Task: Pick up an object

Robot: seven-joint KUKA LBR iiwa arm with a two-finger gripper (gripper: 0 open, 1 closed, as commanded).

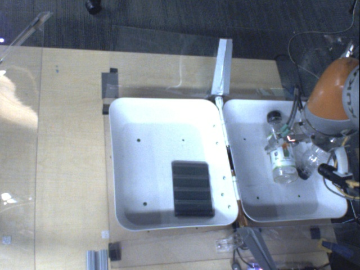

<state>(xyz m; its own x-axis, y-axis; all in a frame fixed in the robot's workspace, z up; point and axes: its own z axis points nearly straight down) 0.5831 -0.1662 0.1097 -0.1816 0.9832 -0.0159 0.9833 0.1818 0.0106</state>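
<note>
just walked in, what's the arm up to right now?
The KUKA arm has reached in from the right and its gripper is down in the right bin, among clear, hard-to-read clutter that looks like a small bottle. Whether it has hold of anything can't be told from this view. The left bin holds a black ribbed block near its front edge, untouched and well apart from the arm.

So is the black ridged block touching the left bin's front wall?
Cannot tell. The camera view shows the black block reaching the shadowed front wall of the left bin.
</note>
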